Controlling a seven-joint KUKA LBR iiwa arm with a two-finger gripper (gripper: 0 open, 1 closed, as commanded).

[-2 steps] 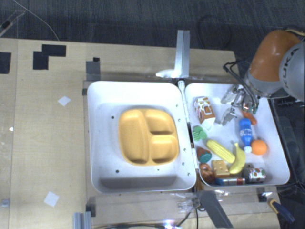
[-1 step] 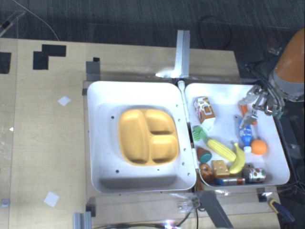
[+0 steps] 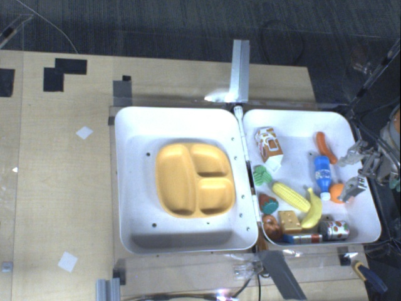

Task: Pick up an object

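The right bin (image 3: 361,128) holds several small items. Among them are a brown-and-white carton (image 3: 268,146), a red-orange sausage (image 3: 323,146), a blue bottle (image 3: 322,174), an orange ball (image 3: 338,194), a corn cob (image 3: 289,195), a banana (image 3: 312,211) and a can (image 3: 336,229). My gripper (image 3: 349,175) hangs over this bin's right side, just right of the blue bottle. Its fingers are spread open, with the lower fingertip next to the orange ball. Nothing is held between them.
The left bin (image 3: 135,168) holds a yellow divided tray (image 3: 192,179). A green toy (image 3: 262,175), a tan block (image 3: 289,219) and brown items (image 3: 269,221) crowd the right bin's lower left. A metal post (image 3: 240,71) stands behind the bins.
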